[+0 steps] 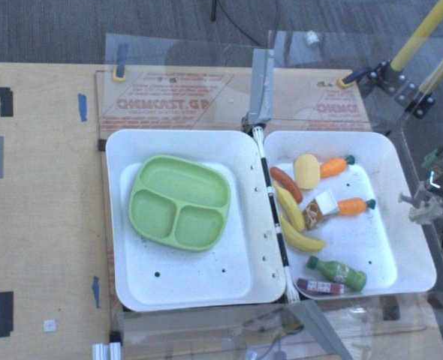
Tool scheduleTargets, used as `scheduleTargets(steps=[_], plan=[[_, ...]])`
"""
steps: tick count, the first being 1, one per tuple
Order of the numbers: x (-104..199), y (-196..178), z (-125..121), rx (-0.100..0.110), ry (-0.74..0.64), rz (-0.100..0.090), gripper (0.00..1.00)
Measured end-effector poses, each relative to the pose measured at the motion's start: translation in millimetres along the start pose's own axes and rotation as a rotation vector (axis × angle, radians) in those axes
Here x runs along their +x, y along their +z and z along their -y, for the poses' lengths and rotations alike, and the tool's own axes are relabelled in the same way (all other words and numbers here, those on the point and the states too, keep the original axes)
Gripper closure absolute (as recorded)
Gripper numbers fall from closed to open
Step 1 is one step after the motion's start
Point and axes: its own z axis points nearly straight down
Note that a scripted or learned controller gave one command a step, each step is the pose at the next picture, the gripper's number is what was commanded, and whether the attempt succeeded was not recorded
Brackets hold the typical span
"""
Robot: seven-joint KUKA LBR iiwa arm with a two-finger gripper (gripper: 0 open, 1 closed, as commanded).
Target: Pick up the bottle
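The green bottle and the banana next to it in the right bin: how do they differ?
The green bottle is dark green with a red label; the banana is plain yellow. The bottle is shorter and straight, the banana longer and curved. The bottle lies near the front edge, the banana along the left wall. Both lie flat.

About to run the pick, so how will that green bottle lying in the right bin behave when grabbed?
The green bottle lies on its side, so a nudge would probably roll it. It looks like small, stiff plastic, likely light. Its smooth round body may slip between fingers.

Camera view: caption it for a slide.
Green bottle lying in the right bin among toy food; green plate in the left bin.
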Motion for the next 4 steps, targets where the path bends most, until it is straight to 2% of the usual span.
scheduleTargets(steps=[1,2,3,4], plan=[[0,0,0,0.000,0.000,0.000,0.00],[18,19,-7,0.000,-0.031,0.000,0.00],[139,65,47,0.000,-0.030,0.000,0.00],[138,56,46,0.000,-0.025,0.000,1.00]])
